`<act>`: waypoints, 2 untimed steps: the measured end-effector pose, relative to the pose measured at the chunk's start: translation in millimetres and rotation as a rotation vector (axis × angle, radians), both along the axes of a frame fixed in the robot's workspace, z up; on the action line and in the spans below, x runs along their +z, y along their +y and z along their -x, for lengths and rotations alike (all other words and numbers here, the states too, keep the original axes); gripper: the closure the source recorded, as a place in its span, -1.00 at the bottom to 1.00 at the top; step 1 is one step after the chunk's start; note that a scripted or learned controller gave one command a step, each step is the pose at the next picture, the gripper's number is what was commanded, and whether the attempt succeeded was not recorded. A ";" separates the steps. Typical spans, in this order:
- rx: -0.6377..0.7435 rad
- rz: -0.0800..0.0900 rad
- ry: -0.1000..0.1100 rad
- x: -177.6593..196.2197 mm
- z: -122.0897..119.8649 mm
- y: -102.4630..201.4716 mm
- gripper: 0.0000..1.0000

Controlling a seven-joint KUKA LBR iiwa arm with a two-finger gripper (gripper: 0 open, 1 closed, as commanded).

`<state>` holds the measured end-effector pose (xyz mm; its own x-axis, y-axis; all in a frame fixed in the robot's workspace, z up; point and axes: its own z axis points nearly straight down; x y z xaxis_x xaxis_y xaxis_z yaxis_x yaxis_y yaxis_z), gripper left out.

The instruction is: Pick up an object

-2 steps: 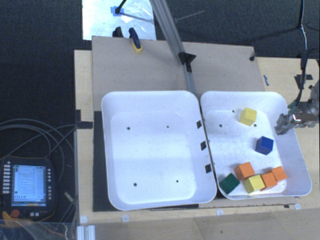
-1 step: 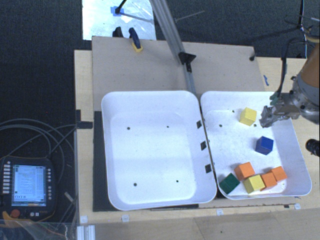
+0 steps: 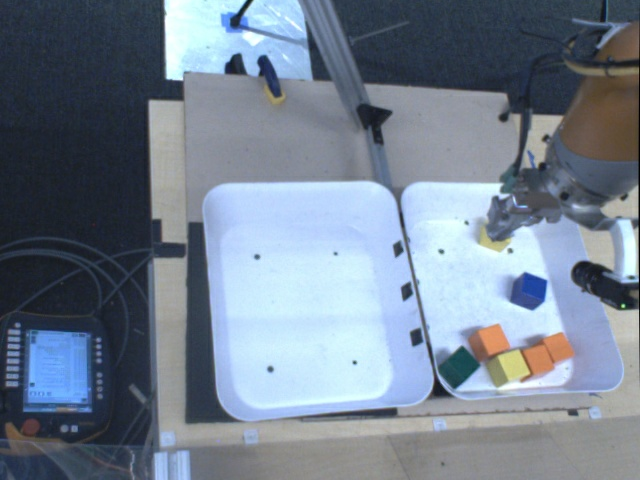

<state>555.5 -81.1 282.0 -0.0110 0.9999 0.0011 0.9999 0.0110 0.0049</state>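
Observation:
My gripper (image 3: 501, 222) hangs low in the back part of the right bin (image 3: 590, 378), directly over a small yellow block (image 3: 493, 239) whose front corner pokes out beneath it. The gripper covers the rest of that block. A blue cube (image 3: 529, 290) lies apart, to the front right of the gripper. Along the bin's front wall sits a cluster: a green cube (image 3: 459, 366), a yellow cube (image 3: 508, 366) and three orange cubes (image 3: 489, 340), (image 3: 538, 358), (image 3: 558, 346).
The left bin (image 3: 300, 190) stands beside the right one, their rims touching. A slanted metal pole (image 3: 340, 48) crosses the back of the bench. A teach pendant (image 3: 50, 373) with cables lies on the floor at lower left.

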 end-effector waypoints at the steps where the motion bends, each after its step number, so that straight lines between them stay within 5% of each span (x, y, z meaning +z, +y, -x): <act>1: -0.001 0.000 0.002 -17.2 -24.4 43.0 1.00; 2: -0.001 -0.001 0.000 -11.8 -51.6 88.7 1.00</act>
<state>607.1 7.6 270.2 -0.0105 0.9999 0.0018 0.9999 0.0104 0.0048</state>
